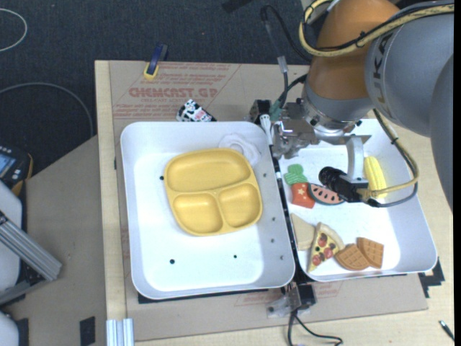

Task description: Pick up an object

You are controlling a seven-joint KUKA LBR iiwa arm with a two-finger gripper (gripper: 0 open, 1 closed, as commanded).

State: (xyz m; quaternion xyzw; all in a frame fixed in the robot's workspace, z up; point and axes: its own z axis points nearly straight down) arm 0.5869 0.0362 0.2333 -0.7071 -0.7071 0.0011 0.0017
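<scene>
The gripper point(287, 141) hangs just behind the green toy point(294, 173); I cannot tell how wide it stands. Descending, it could clip the bin rim point(281, 202) beside that toy

light: bright, even | shadows: soft | glare: white bins point(144, 251) washed | focus: slightly soft

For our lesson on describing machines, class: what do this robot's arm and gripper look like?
The arm is thick, rounded and grey, with a glossy orange band above the wrist. Yellow and black cables loop round that band. The gripper is a small silvery metal assembly.
</scene>
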